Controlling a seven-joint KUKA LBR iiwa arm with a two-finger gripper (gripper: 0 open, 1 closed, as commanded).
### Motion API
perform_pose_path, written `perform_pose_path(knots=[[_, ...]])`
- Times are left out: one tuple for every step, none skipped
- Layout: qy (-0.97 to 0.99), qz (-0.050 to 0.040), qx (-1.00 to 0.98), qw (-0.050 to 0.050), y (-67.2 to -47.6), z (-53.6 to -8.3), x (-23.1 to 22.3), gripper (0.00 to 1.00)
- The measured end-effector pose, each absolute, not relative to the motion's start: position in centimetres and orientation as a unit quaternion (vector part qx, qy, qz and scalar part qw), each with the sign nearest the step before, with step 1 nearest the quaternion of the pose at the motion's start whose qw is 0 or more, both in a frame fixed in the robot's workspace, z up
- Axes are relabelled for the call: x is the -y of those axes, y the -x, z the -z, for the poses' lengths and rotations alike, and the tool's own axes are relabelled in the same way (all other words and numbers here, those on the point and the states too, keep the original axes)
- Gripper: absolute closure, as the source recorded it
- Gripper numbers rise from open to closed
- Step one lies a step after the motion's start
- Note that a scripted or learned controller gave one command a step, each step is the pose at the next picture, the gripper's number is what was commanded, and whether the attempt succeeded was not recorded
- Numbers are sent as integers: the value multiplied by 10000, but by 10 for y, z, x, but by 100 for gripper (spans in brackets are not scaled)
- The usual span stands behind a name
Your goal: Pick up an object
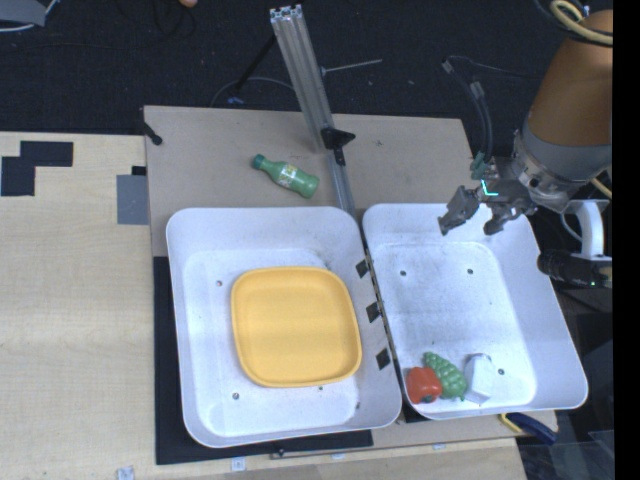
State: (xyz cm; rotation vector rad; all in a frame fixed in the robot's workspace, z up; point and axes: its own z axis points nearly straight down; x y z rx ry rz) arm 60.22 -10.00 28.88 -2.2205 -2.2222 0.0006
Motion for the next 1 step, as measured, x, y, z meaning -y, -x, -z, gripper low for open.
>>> perform_pose_path(knots=[[7068, -2, 7074, 1, -602, -289, 100, 0]])
